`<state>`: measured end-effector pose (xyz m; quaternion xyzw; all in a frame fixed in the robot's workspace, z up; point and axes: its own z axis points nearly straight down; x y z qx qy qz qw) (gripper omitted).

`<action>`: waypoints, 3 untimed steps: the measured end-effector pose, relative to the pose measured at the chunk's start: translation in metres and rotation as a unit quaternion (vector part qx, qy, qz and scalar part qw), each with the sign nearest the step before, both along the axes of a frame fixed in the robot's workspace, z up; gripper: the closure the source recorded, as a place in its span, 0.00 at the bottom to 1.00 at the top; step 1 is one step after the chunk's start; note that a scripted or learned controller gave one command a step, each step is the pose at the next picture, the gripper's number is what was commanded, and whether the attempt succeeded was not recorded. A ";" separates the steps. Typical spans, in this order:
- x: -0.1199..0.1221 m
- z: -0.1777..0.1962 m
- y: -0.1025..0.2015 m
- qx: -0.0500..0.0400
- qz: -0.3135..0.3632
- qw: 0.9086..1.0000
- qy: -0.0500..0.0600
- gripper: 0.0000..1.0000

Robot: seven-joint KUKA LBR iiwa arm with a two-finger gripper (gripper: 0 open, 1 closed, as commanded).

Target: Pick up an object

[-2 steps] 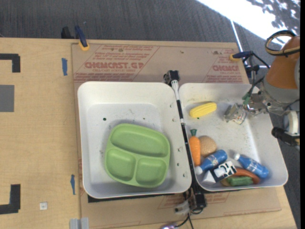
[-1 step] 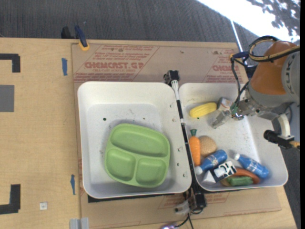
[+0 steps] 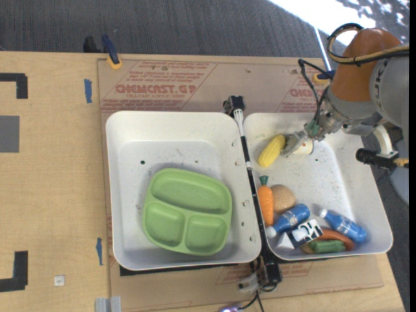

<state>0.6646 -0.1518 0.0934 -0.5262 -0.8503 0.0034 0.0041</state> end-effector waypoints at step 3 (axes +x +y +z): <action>-0.013 0.106 0.089 0.000 -0.166 0.986 -0.006 1.00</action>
